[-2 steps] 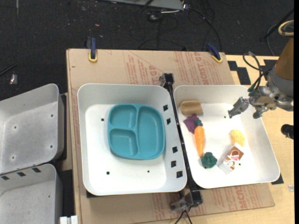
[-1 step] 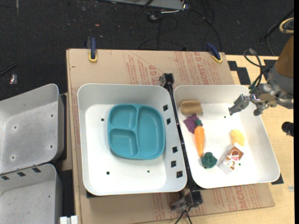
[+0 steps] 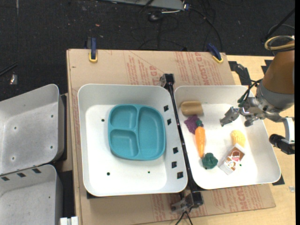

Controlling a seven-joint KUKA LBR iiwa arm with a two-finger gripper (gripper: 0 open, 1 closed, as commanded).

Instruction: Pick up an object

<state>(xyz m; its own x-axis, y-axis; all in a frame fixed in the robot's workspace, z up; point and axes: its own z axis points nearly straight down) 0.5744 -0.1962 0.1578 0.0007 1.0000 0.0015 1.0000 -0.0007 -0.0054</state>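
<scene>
The gripper (image 3: 238,116) is over the right bin (image 3: 262,175), in its upper right part. Its two fingers (image 3: 228,117) are apart, one pointing to the left and one lower on the right side, and nothing is between them. Under them is only the white floor of the bin.

The nearest object is a yellow corn toy (image 3: 238,137), which lies just below the fingers in the view and is not touching them. Just below the corn, a small red and white carton (image 3: 232,160) lies tilted. To the left of the fingers, near the bin's left wall, there is a tan bread-like piece (image 3: 191,108), then a purple toy (image 3: 192,123) under it, then an orange carrot (image 3: 200,140) lying lengthwise, and at the carrot's lower end a dark green toy (image 3: 210,161). All of these lie on the bin floor, apart from the gripper.

The grey arm with its orange band (image 3: 281,74) comes in from the right edge.

The left bin (image 3: 93,172) holds a teal divided plate (image 3: 137,132) with three compartments. Both bins stand on a brown cardboard sheet (image 3: 131,67).
</scene>
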